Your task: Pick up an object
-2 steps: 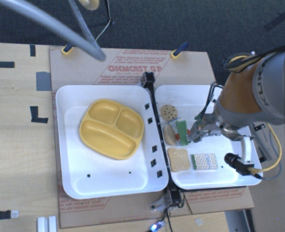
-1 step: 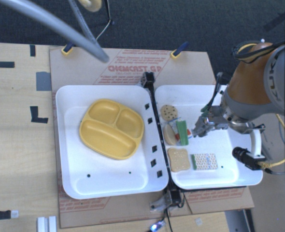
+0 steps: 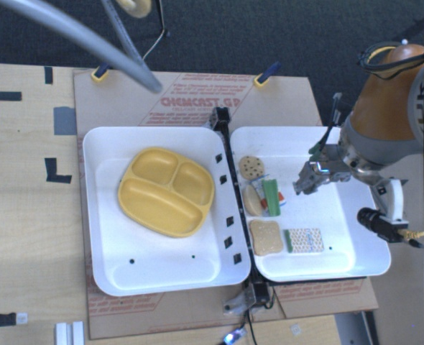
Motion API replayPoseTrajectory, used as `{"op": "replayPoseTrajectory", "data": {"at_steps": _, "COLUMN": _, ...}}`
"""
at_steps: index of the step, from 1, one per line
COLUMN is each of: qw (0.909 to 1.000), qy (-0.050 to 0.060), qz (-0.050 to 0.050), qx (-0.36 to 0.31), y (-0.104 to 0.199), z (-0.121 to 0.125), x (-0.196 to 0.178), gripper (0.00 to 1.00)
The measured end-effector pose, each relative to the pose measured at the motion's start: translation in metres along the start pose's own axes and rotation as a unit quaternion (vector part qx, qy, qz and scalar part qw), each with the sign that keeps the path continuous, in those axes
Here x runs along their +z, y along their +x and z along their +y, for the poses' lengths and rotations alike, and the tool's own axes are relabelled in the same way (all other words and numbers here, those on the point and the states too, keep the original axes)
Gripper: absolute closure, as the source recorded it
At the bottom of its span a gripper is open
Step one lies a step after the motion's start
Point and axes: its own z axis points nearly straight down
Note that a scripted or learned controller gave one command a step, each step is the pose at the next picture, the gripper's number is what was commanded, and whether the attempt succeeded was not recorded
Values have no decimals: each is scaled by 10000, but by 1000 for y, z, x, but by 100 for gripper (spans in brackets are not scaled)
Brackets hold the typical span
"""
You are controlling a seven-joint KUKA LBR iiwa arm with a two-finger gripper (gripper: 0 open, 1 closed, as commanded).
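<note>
**White bins, a yellow plate and a cluster of small items beside the pincer**

White and shallow, the two bins sit side by side on a cardboard sheet [image 3: 197, 99] over the wooden tabletop [image 3: 25, 192]. The pincer [image 3: 307, 180] hangs over the right bin [image 3: 341, 264], in its upper middle part, with the grey arm and its orange band [image 3: 388, 85] rising behind it toward the right. Its dark fingers point down and to the left; how far apart they stand cannot be told from this slant, and nothing shows between them.

All the loose things in the right bin lie to the left of the pincer or below it, along the wall that the bin shares with its neighbour. Nearest the top is a round speckled cookie [image 3: 251, 167]. Just below it lie a pale oval piece [image 3: 253, 201] and a green bar [image 3: 272, 196], touching side by side, the bar upright in the view and closest to the pincer. Lower still sits a tan, square slice like toast [image 3: 266, 237], and just beside it, to the right, a flat patterned packet with a green edge [image 3: 303, 241], almost straight below the pincer. The bare floor of the bin spreads under the pincer and to its right.

The left bin [image 3: 104, 264], well to the left of the pincer, holds one thing: a yellow divided plate [image 3: 167, 190] with three compartments, lying flat and turned at a slant.
</note>
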Motion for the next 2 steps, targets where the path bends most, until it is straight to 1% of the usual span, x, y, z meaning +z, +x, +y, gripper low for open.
{"op": "replayPoseTrajectory", "data": {"at_steps": 1, "qw": 10000, "qy": 16, "qz": 9, "qx": -25, "y": 51, "z": 24, "x": -5, "gripper": 100}}
{"op": "replayPoseTrajectory", "data": {"at_steps": 2, "qw": 10000, "qy": 26, "qz": 6, "qx": -19, "y": 97, "z": 51, "x": 13, "gripper": 100}}
